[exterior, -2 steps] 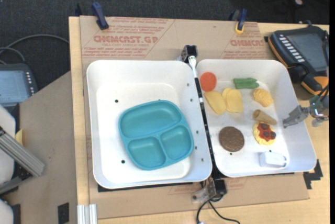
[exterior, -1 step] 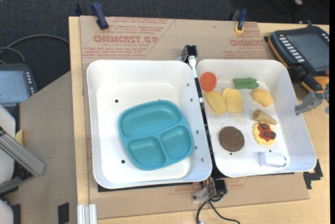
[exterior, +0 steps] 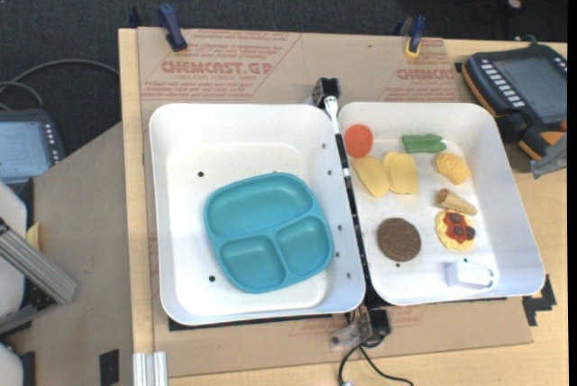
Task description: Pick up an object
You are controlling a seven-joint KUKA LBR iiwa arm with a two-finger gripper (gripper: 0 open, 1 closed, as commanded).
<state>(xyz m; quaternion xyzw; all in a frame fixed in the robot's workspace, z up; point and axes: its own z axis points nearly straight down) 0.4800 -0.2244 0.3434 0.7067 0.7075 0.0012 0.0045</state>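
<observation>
Camera view is giving no way to tell whether the claw is wide or narrow. Pickable objects are all lying in the right bin (exterior: pixel 505 222): an orange-red ball (exterior: pixel 359 139) is sitting near the divider, a green piece (exterior: pixel 423 142) beside it, two yellow pieces (exterior: pixel 370 177) touching just below, a ridged yellow piece (exterior: pixel 453 167), a brown disc (exterior: pixel 398 240), a small pizza toy (exterior: pixel 456 229) and a white piece (exterior: pixel 470 274). A teal divided plate (exterior: pixel 269 231) is resting in the left bin (exterior: pixel 180 150). Both bins are sitting on the bench (exterior: pixel 225 64).
</observation>
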